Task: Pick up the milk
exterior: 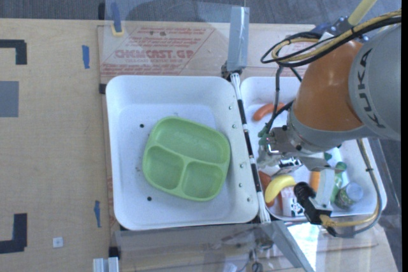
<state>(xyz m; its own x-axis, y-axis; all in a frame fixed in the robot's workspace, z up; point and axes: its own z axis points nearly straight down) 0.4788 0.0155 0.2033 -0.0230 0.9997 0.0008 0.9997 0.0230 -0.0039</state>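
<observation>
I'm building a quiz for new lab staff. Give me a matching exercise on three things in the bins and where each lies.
Things:
1. green plate
2. banana
3. orange carrot

Places:
a. right bin, lower part of the view
b. right bin, upper part of the view
c. left bin, middle

Pairs: 1-c; 2-a; 3-b

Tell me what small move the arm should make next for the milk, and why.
Probably shift the gripper down the view, toward the front edge of the right bin. It hangs over the bin's middle, while the white carton with black patches, likely the milk, lies nearer the front, beside the banana.
</observation>
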